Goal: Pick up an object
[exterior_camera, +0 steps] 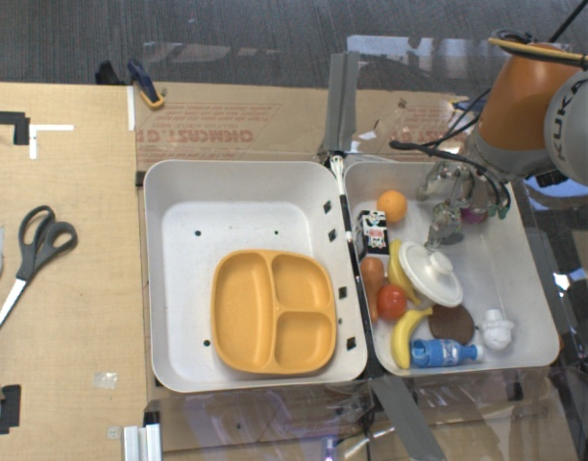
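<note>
Clutter fills the right bin — orange, banana, white lid, blue bottle — so any is fair game. The gripper hangs just above the lid, holding nothing; how far it gapes cannot be told.

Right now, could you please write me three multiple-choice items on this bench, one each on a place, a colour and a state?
1. Where does the yellow divided plate lie?
A. left bin
B. right bin
C. bench beside the scissors

2. What colour is the bottle at the right bin's near edge?
A. red
B. blue
C. green

3. How does the gripper stand?
A. over the left bin
B. over the scissors
C. over the right bin, above the white lid

Answers: 1 A, it lies in the left bin. 2 B, its body is blue. 3 C, it hangs above the white lid.
</note>
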`<state>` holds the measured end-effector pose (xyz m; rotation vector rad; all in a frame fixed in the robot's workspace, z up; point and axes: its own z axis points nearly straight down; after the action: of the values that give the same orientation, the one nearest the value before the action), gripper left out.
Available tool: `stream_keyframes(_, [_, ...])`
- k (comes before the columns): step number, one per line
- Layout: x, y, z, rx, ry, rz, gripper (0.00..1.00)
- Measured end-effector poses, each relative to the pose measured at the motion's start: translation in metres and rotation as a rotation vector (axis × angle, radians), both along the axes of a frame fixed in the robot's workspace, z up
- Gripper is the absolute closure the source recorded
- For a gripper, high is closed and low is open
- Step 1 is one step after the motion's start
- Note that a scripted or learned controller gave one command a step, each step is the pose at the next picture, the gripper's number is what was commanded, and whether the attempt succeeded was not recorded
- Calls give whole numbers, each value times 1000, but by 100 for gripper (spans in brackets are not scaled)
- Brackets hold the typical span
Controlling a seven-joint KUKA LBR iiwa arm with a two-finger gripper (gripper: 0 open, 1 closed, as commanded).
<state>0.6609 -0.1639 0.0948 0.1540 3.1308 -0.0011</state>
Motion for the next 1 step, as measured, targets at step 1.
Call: stream_keyframes(1, [-36,-57,8,2,1,-162,0])
